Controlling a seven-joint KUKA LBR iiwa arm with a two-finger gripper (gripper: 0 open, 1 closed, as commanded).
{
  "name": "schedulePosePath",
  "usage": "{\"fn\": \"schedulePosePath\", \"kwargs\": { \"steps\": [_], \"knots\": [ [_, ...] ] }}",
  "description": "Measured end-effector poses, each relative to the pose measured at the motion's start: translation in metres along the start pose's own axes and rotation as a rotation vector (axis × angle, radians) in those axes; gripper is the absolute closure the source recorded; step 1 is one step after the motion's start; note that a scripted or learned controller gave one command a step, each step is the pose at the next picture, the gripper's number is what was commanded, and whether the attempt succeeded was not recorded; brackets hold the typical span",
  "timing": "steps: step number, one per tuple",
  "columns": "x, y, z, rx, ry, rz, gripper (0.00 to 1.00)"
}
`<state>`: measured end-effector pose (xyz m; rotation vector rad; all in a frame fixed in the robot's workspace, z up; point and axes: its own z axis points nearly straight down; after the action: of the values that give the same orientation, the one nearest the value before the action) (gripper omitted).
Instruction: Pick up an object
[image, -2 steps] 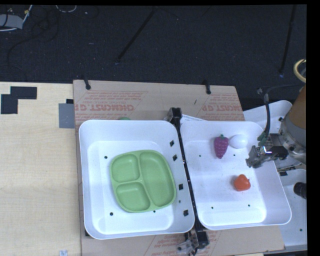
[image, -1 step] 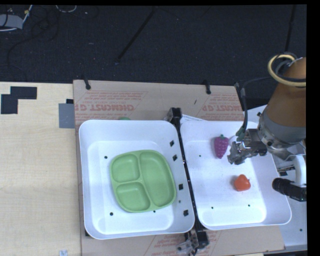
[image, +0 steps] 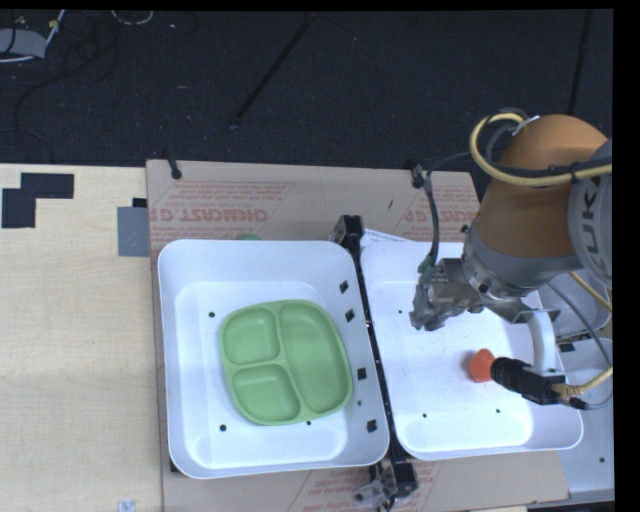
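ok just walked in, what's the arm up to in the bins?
The KUKA arm is reaching in over the right bin, with its pincer low over the bin floor near the back left. A small orange object lies apart from it on the floor of that bin, nearer the front right, and nothing shows between the pincer's tips. The left bin holds a green divided plate, untouched. No pick made yet.
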<state>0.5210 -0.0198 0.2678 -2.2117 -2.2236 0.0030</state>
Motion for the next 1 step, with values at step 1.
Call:
{"fn": "schedulePosePath", "kwargs": {
  "steps": [1],
  "knots": [
    [0.0454,0.0045,0.0174,0.001,-0.001,0.002,1.0]
  ]
}}
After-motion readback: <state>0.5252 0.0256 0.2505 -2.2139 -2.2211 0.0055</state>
